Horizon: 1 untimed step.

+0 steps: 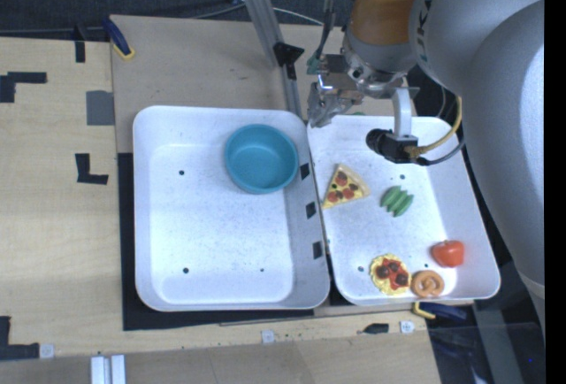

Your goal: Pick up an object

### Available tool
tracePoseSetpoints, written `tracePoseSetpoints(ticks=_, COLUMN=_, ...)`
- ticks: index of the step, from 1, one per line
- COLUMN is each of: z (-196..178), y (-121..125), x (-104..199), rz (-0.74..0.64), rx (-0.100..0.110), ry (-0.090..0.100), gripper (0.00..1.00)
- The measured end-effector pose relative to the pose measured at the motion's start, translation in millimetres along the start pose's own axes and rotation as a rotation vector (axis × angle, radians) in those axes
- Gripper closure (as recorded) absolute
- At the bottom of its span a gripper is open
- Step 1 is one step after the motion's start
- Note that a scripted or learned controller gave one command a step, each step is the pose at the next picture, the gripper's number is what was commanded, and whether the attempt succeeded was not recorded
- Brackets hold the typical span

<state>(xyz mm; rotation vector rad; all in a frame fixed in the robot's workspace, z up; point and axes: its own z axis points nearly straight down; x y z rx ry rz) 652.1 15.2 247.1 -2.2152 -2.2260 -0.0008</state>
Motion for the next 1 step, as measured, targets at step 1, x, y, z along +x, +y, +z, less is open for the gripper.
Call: tracePoseSetpoints(ticks=1, z=-4.8, y=-8.5, x=51.9, rz=0.000, rx=0.000, ry=0.000, gripper=1.00)
